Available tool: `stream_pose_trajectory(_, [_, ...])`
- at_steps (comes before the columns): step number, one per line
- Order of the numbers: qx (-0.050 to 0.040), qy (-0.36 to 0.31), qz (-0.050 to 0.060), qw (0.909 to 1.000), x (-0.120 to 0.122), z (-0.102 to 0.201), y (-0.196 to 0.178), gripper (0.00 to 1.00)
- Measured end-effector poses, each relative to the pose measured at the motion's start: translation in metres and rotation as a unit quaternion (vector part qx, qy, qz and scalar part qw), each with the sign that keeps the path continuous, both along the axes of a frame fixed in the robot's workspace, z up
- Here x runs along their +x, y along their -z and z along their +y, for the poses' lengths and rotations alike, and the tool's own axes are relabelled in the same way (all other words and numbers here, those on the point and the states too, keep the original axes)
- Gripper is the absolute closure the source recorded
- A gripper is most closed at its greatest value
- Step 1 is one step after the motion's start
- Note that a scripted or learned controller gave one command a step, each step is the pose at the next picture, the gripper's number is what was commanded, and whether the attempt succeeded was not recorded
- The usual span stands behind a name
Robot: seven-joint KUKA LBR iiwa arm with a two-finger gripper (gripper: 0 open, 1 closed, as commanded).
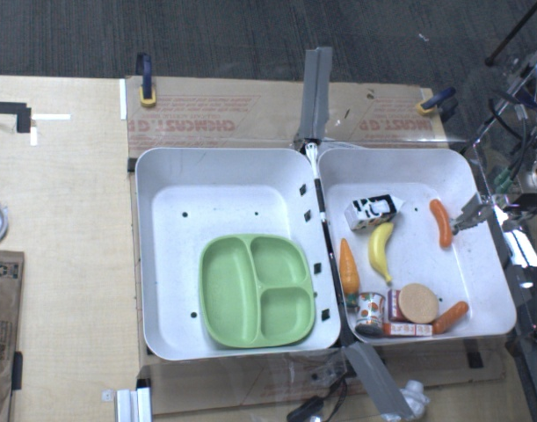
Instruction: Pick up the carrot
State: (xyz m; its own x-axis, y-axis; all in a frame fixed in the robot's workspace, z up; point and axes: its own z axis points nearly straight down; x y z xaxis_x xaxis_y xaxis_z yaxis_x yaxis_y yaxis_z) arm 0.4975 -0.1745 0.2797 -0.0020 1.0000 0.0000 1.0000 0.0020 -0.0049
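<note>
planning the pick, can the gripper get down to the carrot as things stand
Probably yes. The carrot lies uncovered, though tight against the right bin's left wall, with the banana alongside, so closing room looks cramped.

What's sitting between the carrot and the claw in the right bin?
In the camera view, the banana lies right of the carrot, then an orange sausage sits next to the claw.
</note>
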Motion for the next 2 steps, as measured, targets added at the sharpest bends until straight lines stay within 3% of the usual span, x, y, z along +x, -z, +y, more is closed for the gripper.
stream_pose_trajectory(1, [0.0006, -0.054, 0.0, 0.9985, 0.0263, 0.0424, 0.0853, 0.0])
stream_pose_trajectory(2, [0.0007, -0.053, 0.002, 0.9986, 0.0268, 0.0417, 0.0782, 1.0])
